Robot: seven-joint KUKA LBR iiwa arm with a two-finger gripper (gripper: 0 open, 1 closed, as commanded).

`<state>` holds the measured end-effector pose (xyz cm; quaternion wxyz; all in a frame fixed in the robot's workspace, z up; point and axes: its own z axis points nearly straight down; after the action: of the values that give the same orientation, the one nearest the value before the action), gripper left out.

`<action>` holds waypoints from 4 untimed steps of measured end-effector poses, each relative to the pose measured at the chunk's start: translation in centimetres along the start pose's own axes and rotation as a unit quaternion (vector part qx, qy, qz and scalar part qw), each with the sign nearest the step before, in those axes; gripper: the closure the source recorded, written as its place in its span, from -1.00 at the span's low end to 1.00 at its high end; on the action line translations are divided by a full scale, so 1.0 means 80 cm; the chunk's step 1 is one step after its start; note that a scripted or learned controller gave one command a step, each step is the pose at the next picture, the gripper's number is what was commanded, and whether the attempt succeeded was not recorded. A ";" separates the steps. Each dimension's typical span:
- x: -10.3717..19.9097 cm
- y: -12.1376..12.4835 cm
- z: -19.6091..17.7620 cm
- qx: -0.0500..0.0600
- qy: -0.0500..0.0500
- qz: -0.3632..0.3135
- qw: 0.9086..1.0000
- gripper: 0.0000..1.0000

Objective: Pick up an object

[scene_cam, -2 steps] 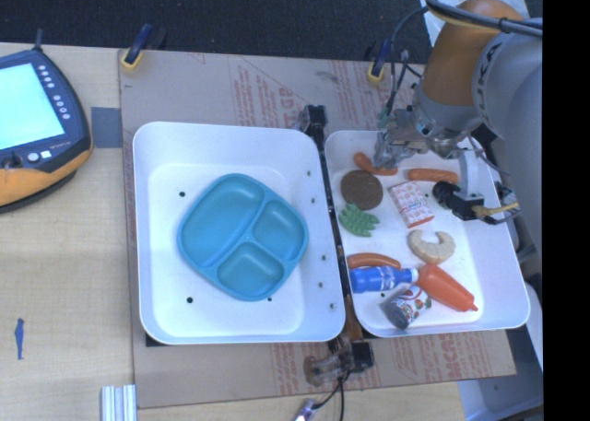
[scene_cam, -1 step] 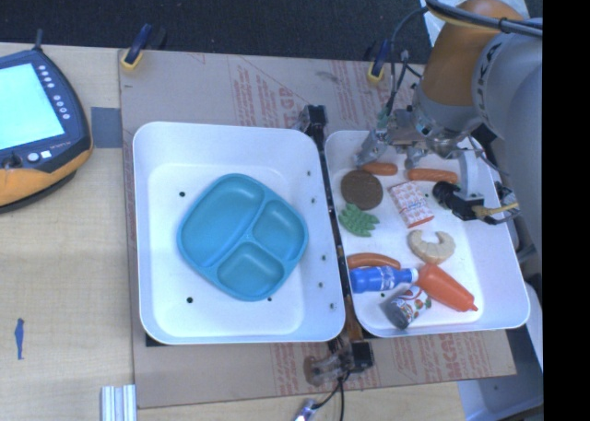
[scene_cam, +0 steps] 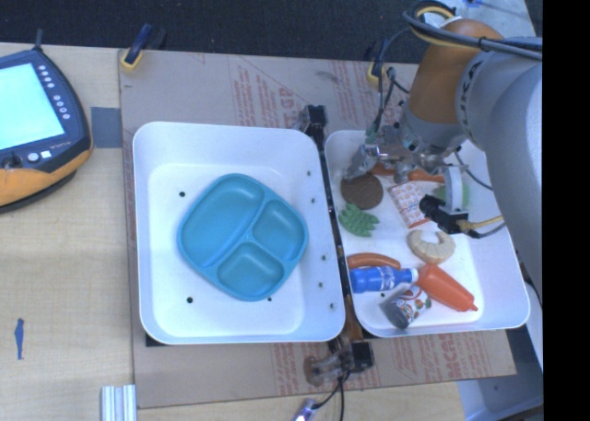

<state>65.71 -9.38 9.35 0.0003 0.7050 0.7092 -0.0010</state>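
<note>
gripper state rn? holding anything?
Gripper: down in the right bin, over the brown round piece; open or closed cannot be told, and no object shows in its grasp.

**Two bins, side by side**

The divided blue plastic plate (scene_cam: 242, 236) lies in the left white bin (scene_cam: 157, 147). The right white bin (scene_cam: 498, 313) holds a brown round disc (scene_cam: 362, 192), a green leaf-shaped toy (scene_cam: 358, 220) before it, and an orange carrot toy (scene_cam: 447, 288) nearer the front.
</note>
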 end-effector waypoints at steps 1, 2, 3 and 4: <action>-0.001 0.001 -0.014 0.000 0.000 -0.001 1.000 1.00; -0.001 0.001 -0.014 0.001 0.000 -0.001 1.000 -1.00; -0.002 0.001 -0.027 0.001 0.000 -0.002 1.000 1.00; -0.002 0.001 -0.027 0.001 0.000 -0.002 1.000 -1.00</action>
<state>65.77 -9.50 11.49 -0.0004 0.7037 0.7105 -0.0020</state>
